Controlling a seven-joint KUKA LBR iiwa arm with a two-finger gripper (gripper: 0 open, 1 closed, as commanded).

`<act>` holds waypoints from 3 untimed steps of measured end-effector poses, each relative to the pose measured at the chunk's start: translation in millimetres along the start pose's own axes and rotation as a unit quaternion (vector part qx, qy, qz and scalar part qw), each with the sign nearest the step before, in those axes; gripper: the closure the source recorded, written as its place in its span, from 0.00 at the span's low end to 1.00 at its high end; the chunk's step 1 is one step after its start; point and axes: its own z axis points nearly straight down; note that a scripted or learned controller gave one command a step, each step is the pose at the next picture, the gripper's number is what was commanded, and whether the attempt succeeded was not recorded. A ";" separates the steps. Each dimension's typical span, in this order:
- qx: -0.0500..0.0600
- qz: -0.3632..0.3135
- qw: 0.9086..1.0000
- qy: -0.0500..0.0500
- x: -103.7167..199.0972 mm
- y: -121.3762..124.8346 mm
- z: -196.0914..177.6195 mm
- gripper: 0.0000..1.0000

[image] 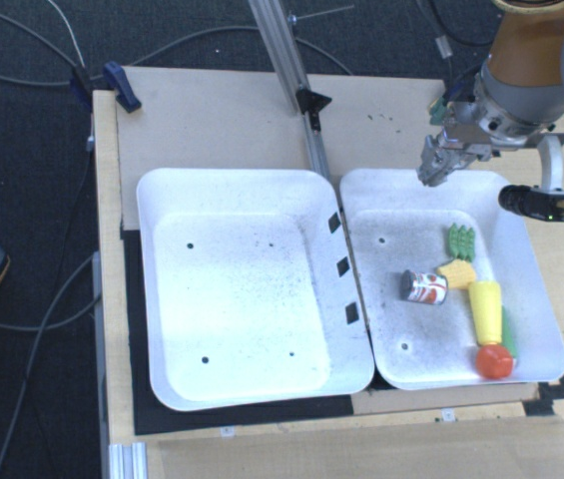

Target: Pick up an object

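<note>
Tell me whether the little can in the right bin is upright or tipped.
Tipped: the can lies on its side on the right bin floor, one round end facing left.

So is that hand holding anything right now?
Hand: nothing seen in it, hanging over the right bin's far rim; open or closed cannot be told from here.

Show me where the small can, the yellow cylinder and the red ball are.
small can (pixel 425 287), camera view, on its red and white side.
yellow cylinder (pixel 486 312), camera view, middle of its body.
red ball (pixel 495 361), camera view, its top.
</note>
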 end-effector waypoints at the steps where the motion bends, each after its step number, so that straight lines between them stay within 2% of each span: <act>1: 0.001 0.001 1.000 0.000 50.8 11.8 17.4 1.00; 2: 0.001 0.001 1.000 0.000 100.6 22.9 31.7 1.00; 3: 0.000 0.001 1.000 0.000 152.4 43.6 30.1 1.00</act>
